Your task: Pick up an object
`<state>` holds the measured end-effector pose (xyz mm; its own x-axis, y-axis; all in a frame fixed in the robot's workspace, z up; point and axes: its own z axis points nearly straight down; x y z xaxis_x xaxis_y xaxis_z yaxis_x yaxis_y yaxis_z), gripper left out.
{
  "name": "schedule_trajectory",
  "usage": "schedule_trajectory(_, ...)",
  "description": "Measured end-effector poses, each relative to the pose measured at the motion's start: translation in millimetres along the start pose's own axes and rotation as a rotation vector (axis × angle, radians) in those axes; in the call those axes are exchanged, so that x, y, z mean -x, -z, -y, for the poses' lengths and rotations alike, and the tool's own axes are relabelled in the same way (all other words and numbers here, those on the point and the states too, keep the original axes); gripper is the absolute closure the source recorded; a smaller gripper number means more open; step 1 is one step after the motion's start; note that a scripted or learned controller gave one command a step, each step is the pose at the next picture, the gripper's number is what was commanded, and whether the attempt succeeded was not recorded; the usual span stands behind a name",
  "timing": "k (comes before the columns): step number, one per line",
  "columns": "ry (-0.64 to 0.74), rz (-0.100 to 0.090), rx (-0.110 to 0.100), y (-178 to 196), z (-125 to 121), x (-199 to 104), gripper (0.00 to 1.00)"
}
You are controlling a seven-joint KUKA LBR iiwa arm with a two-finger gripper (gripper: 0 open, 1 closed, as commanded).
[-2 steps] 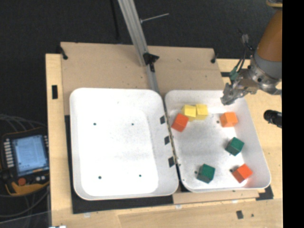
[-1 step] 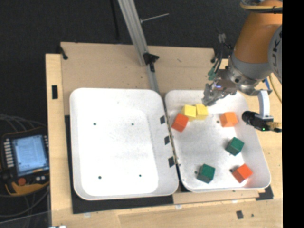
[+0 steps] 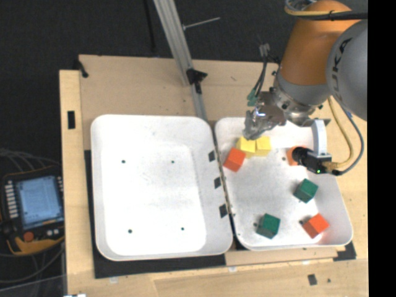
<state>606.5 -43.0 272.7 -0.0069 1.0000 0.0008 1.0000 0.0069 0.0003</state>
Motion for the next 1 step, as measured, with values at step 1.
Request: schedule_trajectory(1,0.0,0.0,0.002,-0.2,-3.1,-48.2,1.0)
